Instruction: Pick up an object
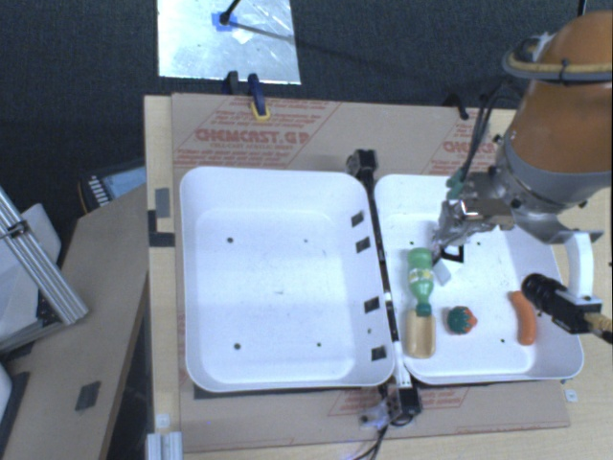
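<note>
My gripper [448, 245] hangs over the upper middle of the right bin [498, 367], reaching in from the right. Just below and left of it lies a green bottle-shaped object [420, 270], close to the bin's left wall. A tan block [420, 334] lies at the bottle's lower end, and a small pale grey piece [442, 275] rests beside the bottle. Further right sit a small green and red object [462, 320] and an orange sausage-shaped object [525, 317]. Nothing visibly sits in the gripper.
The left bin [278, 195] stands next to the right one, with a black divider strip [375, 257] between them. Both rest on a brown board [268, 132]. A silver sheet [228, 27] lies beyond the bench, and a metal rail [38, 266] stands at the left.
</note>
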Robot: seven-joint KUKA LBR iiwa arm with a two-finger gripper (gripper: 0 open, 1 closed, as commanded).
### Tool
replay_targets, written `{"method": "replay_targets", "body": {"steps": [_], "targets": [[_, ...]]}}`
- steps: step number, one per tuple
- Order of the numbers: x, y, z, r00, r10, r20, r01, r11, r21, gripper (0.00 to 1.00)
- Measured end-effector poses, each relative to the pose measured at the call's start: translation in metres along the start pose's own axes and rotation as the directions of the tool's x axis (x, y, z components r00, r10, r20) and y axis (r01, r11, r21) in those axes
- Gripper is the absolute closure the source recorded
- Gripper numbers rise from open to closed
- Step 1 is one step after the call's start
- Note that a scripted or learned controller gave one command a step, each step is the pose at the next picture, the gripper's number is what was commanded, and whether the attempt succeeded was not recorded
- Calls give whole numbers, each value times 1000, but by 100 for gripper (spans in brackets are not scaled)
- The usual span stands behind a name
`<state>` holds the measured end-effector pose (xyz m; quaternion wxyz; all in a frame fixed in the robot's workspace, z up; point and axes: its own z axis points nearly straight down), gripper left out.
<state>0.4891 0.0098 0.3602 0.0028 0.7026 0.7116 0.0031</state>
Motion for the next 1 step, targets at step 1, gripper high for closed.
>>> {"method": "replay_targets", "body": {"steps": [1], "targets": [[-125,-6,51,1000,25,5,-25,1000,11,100]]}}
